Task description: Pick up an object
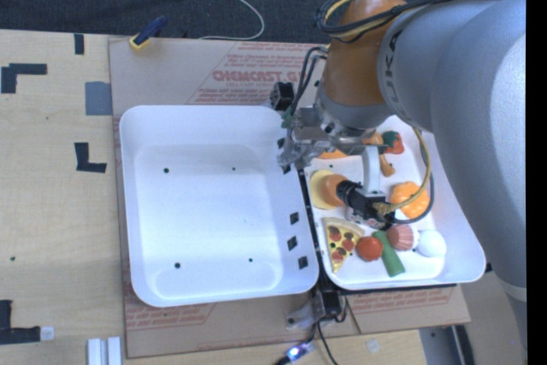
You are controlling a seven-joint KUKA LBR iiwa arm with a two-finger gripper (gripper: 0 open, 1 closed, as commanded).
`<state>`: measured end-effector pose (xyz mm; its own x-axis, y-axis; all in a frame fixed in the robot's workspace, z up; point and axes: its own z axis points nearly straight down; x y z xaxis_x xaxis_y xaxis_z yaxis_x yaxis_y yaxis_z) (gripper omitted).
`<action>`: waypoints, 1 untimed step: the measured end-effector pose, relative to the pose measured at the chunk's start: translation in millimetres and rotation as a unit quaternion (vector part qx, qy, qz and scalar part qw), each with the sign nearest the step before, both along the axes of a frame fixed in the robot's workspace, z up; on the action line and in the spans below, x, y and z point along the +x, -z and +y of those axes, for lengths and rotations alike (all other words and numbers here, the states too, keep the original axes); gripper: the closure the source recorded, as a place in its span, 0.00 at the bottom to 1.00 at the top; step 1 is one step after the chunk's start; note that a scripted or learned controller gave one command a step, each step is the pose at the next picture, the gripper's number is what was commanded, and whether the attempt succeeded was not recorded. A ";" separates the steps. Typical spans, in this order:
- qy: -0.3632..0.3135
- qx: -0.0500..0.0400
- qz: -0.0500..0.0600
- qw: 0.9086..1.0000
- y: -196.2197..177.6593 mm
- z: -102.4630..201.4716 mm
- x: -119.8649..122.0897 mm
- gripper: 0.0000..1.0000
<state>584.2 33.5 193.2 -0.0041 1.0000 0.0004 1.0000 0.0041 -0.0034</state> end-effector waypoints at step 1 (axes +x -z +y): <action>0.000 0.000 -0.002 1.000 10.0 30.4 50.0 1.00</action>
<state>634.2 63.8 183.2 -0.0048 1.0000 0.0009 1.0000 0.0048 0.0005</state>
